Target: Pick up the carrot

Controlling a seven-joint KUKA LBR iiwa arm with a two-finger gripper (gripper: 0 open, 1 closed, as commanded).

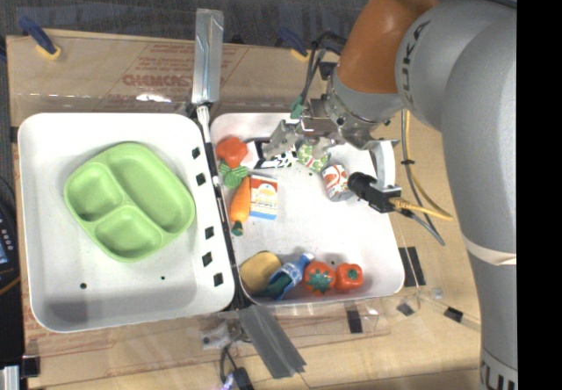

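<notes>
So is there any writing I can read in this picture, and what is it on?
"KUKA", partly cut off, on the grey arm.
Red print on the cardboard behind the bins: mirrored and faint, unreadable.
Label on the small carton by the carrot: too small to read.
Print on the can: too blurred to read.

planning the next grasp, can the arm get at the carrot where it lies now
Probably yes, though tightly: the carrot lies uncovered in the right bin, but it sits against the left wall with a small carton right beside it, leaving the gripper little room.
</notes>
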